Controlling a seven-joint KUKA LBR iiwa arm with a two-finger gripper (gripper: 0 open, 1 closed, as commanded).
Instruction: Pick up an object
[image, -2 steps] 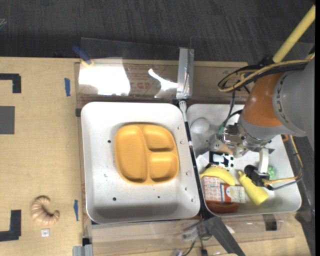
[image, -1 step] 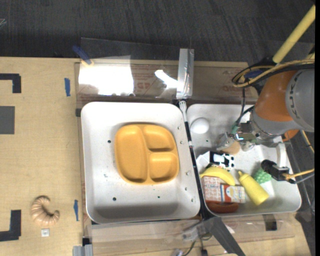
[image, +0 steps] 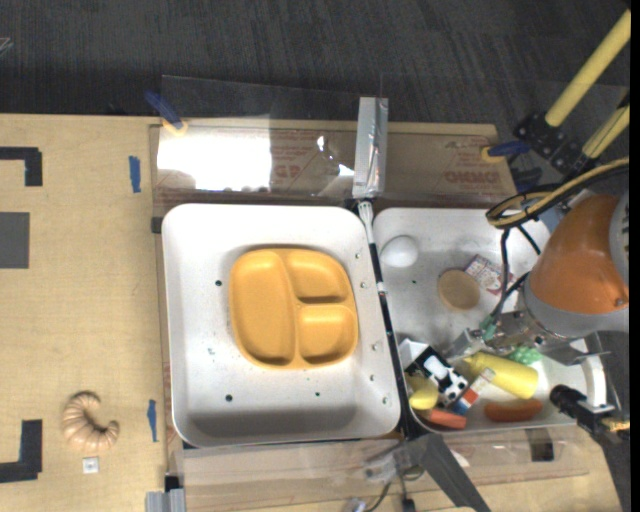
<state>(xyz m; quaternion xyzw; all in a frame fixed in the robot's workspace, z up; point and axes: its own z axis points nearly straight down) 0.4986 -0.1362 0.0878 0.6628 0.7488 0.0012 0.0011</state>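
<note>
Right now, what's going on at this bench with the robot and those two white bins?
A grey KUKA arm with an orange band reaches down from the right into the right bin, over a clutter of small toys: a yellow bottle-shaped piece, a red sausage-shaped piece, a round tan disc and a white ball. Nothing is visibly held. The left bin holds a yellow divided tray. A croissant-shaped toy lies on the bench outside.
</note>
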